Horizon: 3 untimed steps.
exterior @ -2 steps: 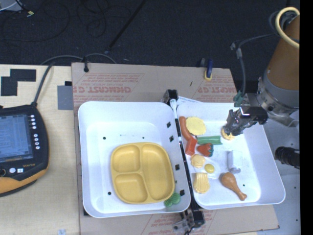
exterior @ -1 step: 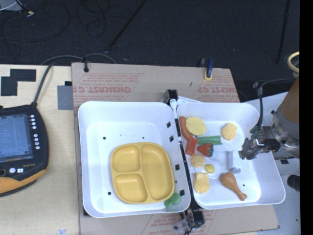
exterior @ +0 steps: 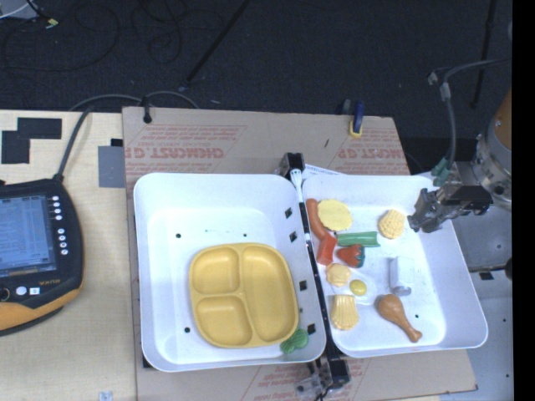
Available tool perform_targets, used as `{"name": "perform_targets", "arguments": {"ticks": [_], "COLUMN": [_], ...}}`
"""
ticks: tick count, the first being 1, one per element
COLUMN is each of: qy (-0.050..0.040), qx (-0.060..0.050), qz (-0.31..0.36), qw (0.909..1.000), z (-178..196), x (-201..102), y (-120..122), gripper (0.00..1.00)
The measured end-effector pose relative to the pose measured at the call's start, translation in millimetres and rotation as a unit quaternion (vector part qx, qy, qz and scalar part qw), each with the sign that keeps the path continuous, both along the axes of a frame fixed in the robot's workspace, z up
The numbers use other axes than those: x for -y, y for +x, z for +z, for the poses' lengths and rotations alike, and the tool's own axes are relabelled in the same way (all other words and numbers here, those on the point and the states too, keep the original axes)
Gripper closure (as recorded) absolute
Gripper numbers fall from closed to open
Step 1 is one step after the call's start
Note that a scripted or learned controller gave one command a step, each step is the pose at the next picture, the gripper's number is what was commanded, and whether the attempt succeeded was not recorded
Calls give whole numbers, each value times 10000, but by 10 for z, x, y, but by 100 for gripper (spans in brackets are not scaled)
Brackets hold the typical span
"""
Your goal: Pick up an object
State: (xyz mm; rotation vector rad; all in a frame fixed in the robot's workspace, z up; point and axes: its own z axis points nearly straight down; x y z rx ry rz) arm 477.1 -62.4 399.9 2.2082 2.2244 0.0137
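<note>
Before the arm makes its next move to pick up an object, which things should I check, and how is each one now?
1. Gripper is above the right bin: ok, at its far right edge.
2. Gripper carries nothing: cannot tell, its tip is dark and small.
3. A target is near: ok, the corn piece lies just left of it.
4. Corn piece is free of neighbours: ok.
5. Chicken leg lies apart from the grey cylinder: ok, narrowly.
6. Yellow plate is outside the path: ok, it sits in the left bin.

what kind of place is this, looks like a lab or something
Probably a robotics lab bench: a robot arm's gripper hangs over a white bin of toy food, a teach pendant lies on the left, and cables trail across the dark floor.
</note>
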Motion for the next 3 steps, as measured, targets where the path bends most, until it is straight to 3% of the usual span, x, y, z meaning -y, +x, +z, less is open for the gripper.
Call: {"name": "perform_targets", "arguments": {"ticks": [1,2,3], "qy": [-1,-6,-2], "qx": [-107,-72,-35], "qz": [-35,-39,-19], "qw": [9999,10000,10000], "z": [-936,-925,-252], "x": [-49,92,-180], "y": [-19,152,-10], "gripper": [100,100,100]}}
